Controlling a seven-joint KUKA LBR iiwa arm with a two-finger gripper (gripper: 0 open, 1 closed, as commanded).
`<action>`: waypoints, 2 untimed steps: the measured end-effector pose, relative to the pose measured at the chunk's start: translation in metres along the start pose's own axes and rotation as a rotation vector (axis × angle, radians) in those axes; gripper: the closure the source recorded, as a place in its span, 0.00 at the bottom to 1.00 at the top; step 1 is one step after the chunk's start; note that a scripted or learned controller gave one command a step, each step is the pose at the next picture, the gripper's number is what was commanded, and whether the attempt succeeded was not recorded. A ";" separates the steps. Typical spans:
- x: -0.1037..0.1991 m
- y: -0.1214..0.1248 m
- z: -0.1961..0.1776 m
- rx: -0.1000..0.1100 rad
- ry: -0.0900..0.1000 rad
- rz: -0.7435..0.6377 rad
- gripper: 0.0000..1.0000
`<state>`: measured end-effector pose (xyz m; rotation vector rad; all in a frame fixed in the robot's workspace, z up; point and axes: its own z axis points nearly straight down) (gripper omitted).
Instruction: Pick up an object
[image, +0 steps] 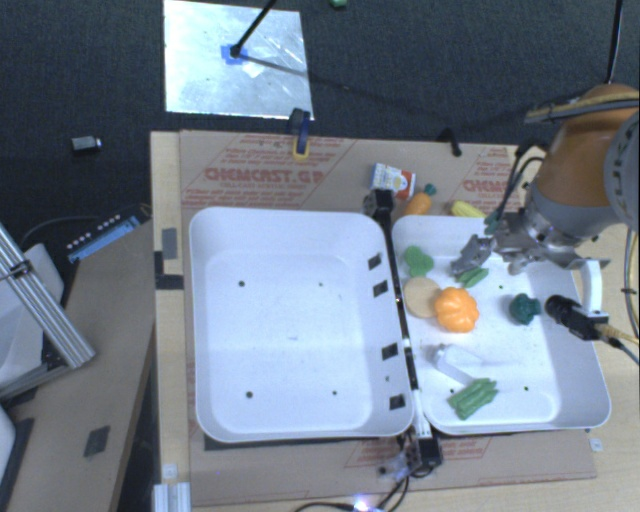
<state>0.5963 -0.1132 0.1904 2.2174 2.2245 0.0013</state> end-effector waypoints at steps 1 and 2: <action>0.016 0.006 0.105 -0.001 0.001 -0.001 0.00; 0.015 0.008 0.087 -0.008 0.001 -0.001 1.00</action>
